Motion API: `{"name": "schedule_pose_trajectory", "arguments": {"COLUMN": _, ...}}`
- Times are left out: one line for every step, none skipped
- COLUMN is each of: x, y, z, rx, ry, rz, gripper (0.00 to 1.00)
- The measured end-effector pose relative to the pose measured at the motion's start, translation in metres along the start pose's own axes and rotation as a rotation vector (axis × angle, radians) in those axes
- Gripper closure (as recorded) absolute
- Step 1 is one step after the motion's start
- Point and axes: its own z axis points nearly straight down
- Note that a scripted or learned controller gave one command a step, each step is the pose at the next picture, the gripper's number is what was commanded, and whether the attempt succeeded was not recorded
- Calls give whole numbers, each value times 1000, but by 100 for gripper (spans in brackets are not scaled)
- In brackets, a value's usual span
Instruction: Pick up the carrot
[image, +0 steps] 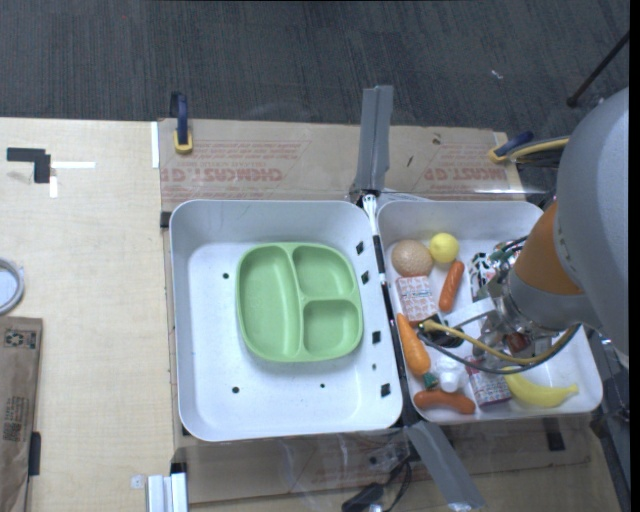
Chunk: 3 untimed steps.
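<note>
While the arm (590, 210) hangs over the right bin (520, 208), gripper (497, 335) state cannot be told; carrot (412, 344) lies at that bin's left wall, near banana (540, 390), lemon (444, 247); green tray (299, 301), left bin (200, 330)

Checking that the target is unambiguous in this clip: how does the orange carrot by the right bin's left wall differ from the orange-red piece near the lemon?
The carrot is brighter orange, thicker and longer; the orange-red piece is redder and slimmer. The carrot lies against the right bin's left wall, slanting down to the right; the other lies nearer the middle, below the lemon, slanting the opposite way. Both are elongated and lie flat in the same bin.
</note>
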Motion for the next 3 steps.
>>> {"name": "schedule_pose_trajectory", "arguments": {"x": -7, "y": -50, "z": -86, "rx": 1, "ry": -1, "rz": 1, "gripper": 100}}
{"name": "schedule_pose_trajectory", "arguments": {"x": 14, "y": -149, "z": -86, "rx": 1, "ry": -2, "rz": 1, "gripper": 100}}
{"name": "schedule_pose_trajectory", "arguments": {"x": 2, "y": -95, "z": -86, "rx": 1, "ry": -2, "rz": 5, "gripper": 100}}
